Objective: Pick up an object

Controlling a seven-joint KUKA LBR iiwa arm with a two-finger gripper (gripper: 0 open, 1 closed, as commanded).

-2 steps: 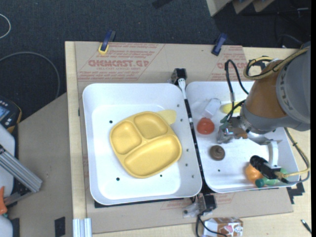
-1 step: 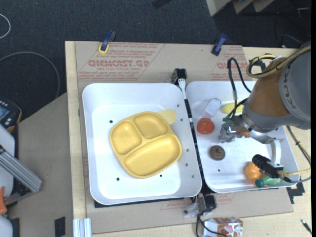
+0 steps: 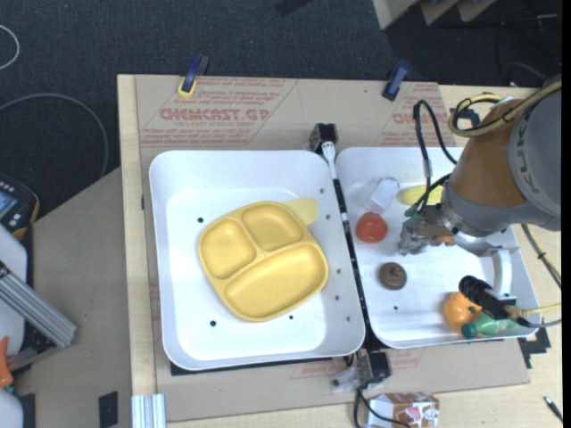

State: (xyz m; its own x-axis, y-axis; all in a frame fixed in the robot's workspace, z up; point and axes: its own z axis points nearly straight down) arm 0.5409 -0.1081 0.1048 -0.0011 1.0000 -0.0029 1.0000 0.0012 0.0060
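Noticing nearest, at the near edge of the bench, a small brown and white packet, outside both bins. Finding in the right shallow white bin an orange rounded toy touching a green elongated toy at the near right corner, a brown round lump and a red ball-shaped piece by the left wall, and a clear plastic cup farther back. Seeing the two-finger gripper hanging low just right of the red ball-shaped piece. Not seeing any object held in it, and not managing to tell how wide it is standing. Judging the step as the approach, with the grasp not yet made. Expecting the next move to be asking for a centring over the red ball-shaped piece, probably the closest candidate, then a closing and a straight lift. Noting also a yellow divided plastic plate lying in the left shallow white bin.
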